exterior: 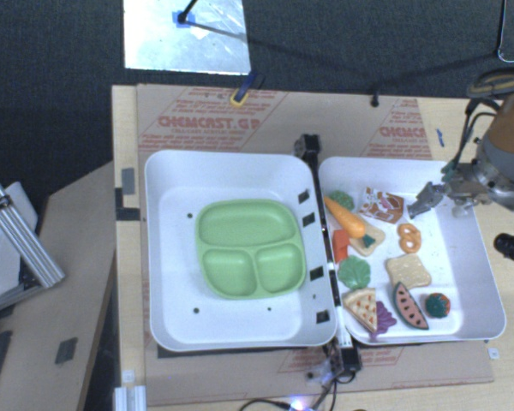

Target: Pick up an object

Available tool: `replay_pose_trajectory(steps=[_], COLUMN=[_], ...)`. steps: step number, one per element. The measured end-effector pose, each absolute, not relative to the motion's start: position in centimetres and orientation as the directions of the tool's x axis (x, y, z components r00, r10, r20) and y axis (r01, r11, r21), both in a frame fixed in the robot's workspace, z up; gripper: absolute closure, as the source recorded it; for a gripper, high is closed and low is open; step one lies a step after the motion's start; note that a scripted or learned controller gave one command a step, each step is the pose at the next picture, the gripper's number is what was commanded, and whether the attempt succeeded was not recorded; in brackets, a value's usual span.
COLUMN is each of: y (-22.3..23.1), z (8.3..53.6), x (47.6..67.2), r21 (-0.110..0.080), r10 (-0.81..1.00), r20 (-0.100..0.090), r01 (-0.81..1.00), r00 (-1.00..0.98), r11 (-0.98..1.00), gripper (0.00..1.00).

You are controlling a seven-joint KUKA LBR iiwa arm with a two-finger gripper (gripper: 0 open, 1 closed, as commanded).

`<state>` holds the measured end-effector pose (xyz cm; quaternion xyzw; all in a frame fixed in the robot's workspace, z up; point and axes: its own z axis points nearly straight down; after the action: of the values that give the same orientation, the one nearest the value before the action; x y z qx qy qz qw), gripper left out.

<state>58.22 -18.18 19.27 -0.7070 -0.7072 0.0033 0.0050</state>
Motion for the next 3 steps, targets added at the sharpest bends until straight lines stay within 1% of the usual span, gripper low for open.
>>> replay_pose_trajectory(steps=[1,2,3], y=[-18.1,-17.5,-17.4], z=[20.0,14.1,8.9], x=[58.5,59.0,59.0], r21=[0.001,-0.003,-0.001], r10=[1.000,1.000,1.000], r20=[0.000,0.001,0.000], r01=[1.000,1.000,1.000], r00=[-0.003,-0.006,-0.003], r11=[0.003,0.006,0.003], gripper=[0.00,0.00,0.00])
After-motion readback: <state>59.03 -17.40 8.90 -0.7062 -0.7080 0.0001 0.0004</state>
